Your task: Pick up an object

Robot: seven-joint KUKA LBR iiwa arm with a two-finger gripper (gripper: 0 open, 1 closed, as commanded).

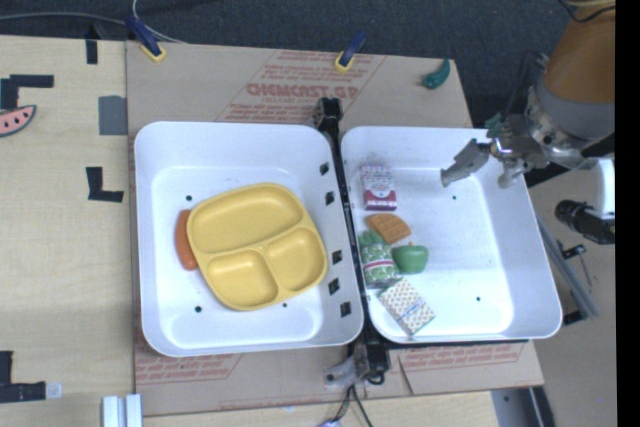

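Spanning the bench, two white bins sit side by side. The left bin (160, 215) holds a yellow divided tray (258, 243) over an orange item (185, 240). The right bin (500, 255) holds a red-white packet (378, 186), green toy (410, 258) and patterned box (406, 306) along its left wall. The gripper (478, 163) hovers at its upper right, nothing between its fingers; their spread I cannot tell.

The right bin (520, 255) has open white floor across its middle and right, free for a claw to pass. Its obstacles cluster along the left wall: a red-and-white packet (378, 186), an orange piece (389, 228), a green patterned packet (376, 261), a green round item (411, 258) and a patterned box (407, 305) (the last 4 close together). In the left bin (160, 155), a yellow divided tray (257, 244) takes up most of the floor, leaving bare strips along the top and bottom walls.
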